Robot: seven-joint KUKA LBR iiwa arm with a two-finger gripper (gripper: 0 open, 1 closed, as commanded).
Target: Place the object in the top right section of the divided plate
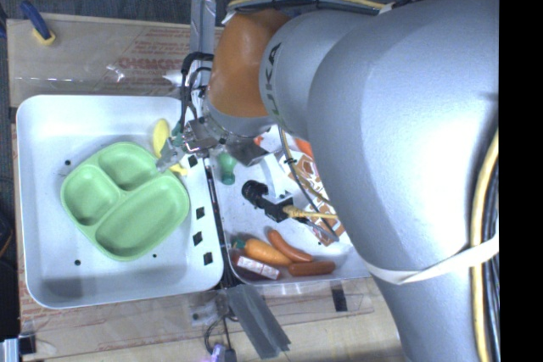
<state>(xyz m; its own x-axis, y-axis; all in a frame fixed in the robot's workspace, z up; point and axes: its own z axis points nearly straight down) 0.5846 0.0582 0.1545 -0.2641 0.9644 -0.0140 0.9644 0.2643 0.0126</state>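
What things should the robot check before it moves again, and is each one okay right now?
1. Green divided plate sits flat in the left bin: ok.
2. Top right section of the plate has nothing in it: ok.
3. Gripper is close to the plate: ok, it is at the plate's upper right rim.
4. Yellow object is held in the jaws: cannot tell, it shows right beside the gripper, but the grip is hidden.
5. Yellow object is over the right section: not ok, it lies just outside the rim.
6. The carrots and the green bottle in the right bin are out of the way: ok.
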